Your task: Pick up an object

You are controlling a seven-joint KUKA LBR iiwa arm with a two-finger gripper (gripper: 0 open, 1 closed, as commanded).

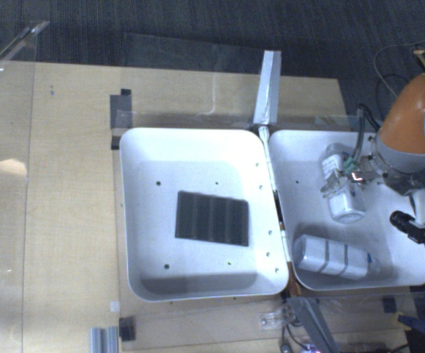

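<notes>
A dark ribbed rectangular pad (212,218) lies flat in the middle of the left bin (146,160). A pale grey, rounded pack (334,257) lies on its side along the front of the right bin (301,160). My gripper (343,191) hangs over the middle of the right bin, just behind the pack and apart from it. Its silver body points down toward the bin floor. The orange band of the arm (411,123) sits above it at the right edge.
A raised divider (277,204) runs between the two bins. A grey metal post (267,87) stands behind where they meet. A black part (411,226) juts out near the right bin's right wall. Wooden bench (51,197) extends to the left.
</notes>
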